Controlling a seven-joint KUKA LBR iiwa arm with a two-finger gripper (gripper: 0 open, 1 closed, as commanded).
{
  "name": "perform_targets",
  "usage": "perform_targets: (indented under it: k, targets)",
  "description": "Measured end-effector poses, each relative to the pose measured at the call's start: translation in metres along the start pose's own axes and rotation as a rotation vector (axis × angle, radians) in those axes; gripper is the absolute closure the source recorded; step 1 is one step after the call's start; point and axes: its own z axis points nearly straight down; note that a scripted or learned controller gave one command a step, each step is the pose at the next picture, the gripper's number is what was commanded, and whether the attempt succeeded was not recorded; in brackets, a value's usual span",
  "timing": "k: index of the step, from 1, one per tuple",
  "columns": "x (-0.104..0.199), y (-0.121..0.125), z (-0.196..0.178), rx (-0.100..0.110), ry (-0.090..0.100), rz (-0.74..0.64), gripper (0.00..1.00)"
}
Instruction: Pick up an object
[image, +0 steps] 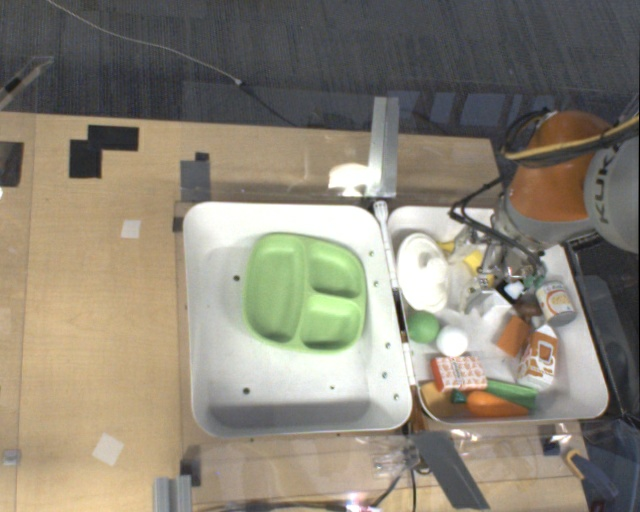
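Reaching in from the right, the grey arm's two-finger gripper (503, 277) hangs low over the right white bin (590, 385) — whether it is open or closed cannot be made out. Below it lie a white bowl (422, 271), a green ball (423, 327), a small tin can (555, 301) and an orange carrot (495, 404). A green divided plastic tray (303, 290) sits alone in the left white bin (215, 390).
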Motion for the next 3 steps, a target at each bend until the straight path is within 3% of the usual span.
perform_targets:
  k: [1, 2, 3]
  targets:
    - [-0.010, -0.001, 0.000, 0.000, 0.001, -0.040, 0.00]
    - [0.018, 0.002, -0.001, -0.001, 0.000, 0.089, 0.00]
    - [0.044, -0.041, -0.001, 0.001, 0.000, 0.178, 0.00]
